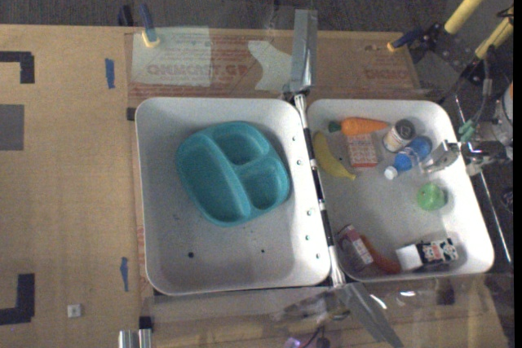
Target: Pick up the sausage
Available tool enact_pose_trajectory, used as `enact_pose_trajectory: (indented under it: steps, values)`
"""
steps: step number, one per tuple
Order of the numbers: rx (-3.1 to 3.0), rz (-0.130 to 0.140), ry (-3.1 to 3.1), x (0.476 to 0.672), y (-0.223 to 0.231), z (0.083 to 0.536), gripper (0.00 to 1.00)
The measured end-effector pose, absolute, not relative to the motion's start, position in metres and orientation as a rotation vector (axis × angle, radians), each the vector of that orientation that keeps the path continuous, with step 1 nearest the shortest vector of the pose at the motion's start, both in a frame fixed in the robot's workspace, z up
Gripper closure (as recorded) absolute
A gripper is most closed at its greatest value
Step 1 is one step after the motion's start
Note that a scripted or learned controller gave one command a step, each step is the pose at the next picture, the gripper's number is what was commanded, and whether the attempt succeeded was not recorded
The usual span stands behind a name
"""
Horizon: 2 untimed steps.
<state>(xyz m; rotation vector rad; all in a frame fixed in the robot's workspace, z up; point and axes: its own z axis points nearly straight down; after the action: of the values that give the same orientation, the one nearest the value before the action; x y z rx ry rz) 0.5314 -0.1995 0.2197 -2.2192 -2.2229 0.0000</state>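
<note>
sausage: lying near front edge of right bin;
gripper: hovering over right bin's far side; open or closed, cannot tell

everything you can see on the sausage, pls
The sausage is a slim reddish-brown link, smooth and slightly glossy like a plastic toy. It lies flat in the right bin, near that bin's front edge, angled diagonally. Its left end sits against a dark red packet; its right end reaches a black-and-white carton, though actual contact is hard to judge. Nothing grips it: the hand is farther back in the bin, by the blue bottle.
</note>
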Motion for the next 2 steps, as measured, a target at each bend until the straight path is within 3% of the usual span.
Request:
enact_pose_trajectory:
  steps: [1, 2]
  values:
    - [-2.408, 0.001, -2.015, 0.512, -0.186, 0.103, 0.0]
    - [-2.869, -0.01, -1.297, 0.482, -0.171, 0.088, 0.0]
